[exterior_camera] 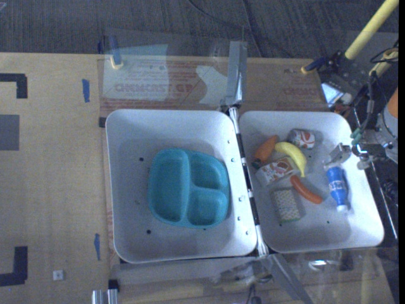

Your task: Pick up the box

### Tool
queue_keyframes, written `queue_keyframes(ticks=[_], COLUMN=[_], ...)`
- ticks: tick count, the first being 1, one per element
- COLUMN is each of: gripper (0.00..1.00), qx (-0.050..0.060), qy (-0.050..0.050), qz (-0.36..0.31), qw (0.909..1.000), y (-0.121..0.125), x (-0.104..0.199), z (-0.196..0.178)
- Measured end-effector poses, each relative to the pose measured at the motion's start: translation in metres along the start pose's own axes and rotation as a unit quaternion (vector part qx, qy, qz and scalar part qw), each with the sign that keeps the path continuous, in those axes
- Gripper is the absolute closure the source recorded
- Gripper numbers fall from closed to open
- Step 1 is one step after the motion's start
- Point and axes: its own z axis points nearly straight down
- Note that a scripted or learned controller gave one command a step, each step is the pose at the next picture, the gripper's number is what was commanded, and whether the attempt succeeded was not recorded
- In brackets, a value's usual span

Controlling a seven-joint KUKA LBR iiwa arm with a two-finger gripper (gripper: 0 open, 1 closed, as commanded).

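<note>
Whether the jaws of the gripper (pixel 347 151) at the right bin's (pixel 367 233) right edge are apart is unclear, and the box (pixel 286 204) lies well left, beside the carrot (pixel 307 190).

Teal tray (pixel 188 187), yellow banana (pixel 292 155), orange carrot (pixel 266 148), blue bottle (pixel 338 188), speckled tan box (pixel 286 204), white bins (pixel 123 170)

Left bin (pixel 126 138): teal divided tray (pixel 188 187). Right bin (pixel 361 227): box (pixel 286 204), banana (pixel 292 155), can (pixel 302 138), blue bottle (pixel 338 187); gripper (pixel 345 152) above.
</note>
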Motion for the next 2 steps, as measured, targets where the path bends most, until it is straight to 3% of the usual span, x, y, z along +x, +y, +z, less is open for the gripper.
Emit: queue_keyframes(ticks=[1, 2], gripper=[0.0, 0.0], qx=[0.0, 0.002], qy=[0.0, 0.0], qz=[0.134, 0.122], qw=[0.991, 0.9925], y=[0.104, 0.059], x=[0.05, 0.117], z=[0.067, 0.006])
